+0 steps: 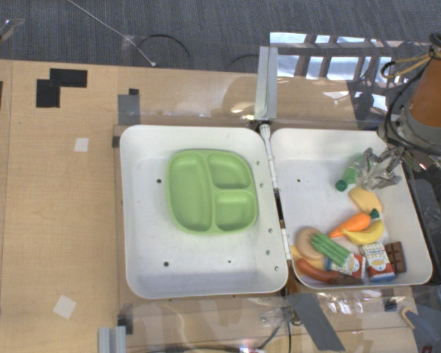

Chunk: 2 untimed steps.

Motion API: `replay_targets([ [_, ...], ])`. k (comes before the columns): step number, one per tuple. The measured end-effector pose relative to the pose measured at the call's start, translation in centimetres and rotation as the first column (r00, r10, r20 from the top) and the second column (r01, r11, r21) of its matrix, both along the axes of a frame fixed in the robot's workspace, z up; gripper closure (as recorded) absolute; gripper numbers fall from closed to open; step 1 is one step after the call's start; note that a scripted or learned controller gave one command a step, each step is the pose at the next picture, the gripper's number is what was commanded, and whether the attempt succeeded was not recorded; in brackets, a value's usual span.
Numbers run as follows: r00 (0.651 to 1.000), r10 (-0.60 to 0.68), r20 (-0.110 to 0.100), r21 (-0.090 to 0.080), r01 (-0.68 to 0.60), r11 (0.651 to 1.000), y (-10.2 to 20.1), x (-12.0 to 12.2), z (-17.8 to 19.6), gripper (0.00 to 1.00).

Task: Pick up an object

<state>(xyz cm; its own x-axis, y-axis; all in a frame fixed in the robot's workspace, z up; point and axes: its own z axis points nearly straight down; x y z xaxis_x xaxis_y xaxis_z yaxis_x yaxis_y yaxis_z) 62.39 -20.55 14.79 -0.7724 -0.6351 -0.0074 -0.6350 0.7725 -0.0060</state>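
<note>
Hovering gripper (377, 169) beside green bottle (348, 177), right bin (309, 153).

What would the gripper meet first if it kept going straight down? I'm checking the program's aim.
Probably the small green bottle-shaped toy beside the gripper, or bare floor of the right white bin; depth is unclear from this slanted view.

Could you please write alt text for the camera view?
A gripper hangs low over toy food in the right bin, beside a green bottle. The left bin holds a green divided plate.
</note>
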Motion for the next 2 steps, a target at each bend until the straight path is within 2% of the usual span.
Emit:
replay_targets([
  [1,1.000,0.000,0.001,0.000,0.000,1.000,0.1,0.1,0.1,0.00],
  [2,0.996,-0.090,0.006,0.002,0.090,0.996,7.0,-4.1,-5.8,0.00],
])
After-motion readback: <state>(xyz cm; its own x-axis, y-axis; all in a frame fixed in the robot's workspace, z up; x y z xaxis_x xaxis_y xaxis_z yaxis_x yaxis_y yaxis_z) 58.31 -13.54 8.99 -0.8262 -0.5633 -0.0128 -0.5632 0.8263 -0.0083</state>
